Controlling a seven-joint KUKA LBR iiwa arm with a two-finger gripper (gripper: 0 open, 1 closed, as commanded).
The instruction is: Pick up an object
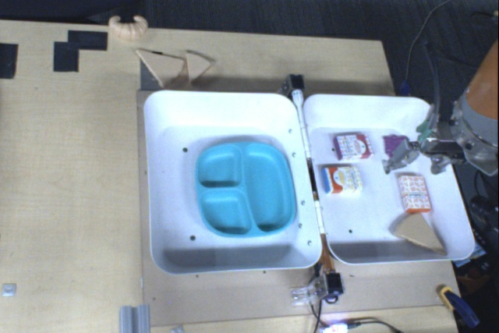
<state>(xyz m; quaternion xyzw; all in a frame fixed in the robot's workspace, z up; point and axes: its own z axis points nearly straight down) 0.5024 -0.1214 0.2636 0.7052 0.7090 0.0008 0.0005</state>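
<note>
Left bin (168,168) holds a blue divided tray (245,187). Right bin (366,109) holds the loose stuff: tan wedge (419,232), red-and-white packet (413,192), white-orange packet (342,178), maroon packet (351,145), small purple piece (394,143). Arm comes in from the right; gripper (421,152) sits low over the right bin, just beside the purple piece and above the red-and-white packet. Fingers look spread with nothing between them. Judging by that, pick not done: still needs to close on something and lift. Labels too blurred to read.
</note>
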